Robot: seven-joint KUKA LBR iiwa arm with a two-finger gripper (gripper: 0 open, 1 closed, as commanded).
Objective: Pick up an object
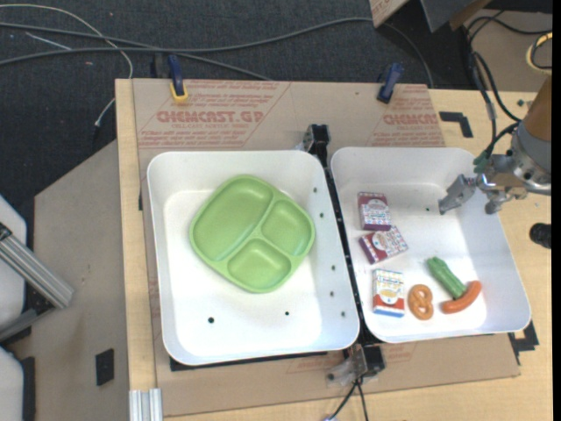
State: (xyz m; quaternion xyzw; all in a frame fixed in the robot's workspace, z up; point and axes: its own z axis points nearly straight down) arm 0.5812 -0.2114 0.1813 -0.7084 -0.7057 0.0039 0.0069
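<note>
The right bin (pixel 412 161) holds several small items: two maroon snack packets (pixel 373 210) (pixel 383 243), a white and orange box (pixel 388 291), a pretzel (pixel 421 302), a green pickle-like piece (pixel 446 275) and an orange sausage (pixel 462 297). My gripper (pixel 475 199) hovers over the upper right part of this bin, right of the upper packet and above the green piece. It stands open, its fingers spread with nothing between them.
A green divided plate (pixel 252 232) lies in the left bin (pixel 175 323). A black clamp (pixel 316 136) sits at the top between the two bins. Cables and a cardboard box lie beyond the bench at the top right.
</note>
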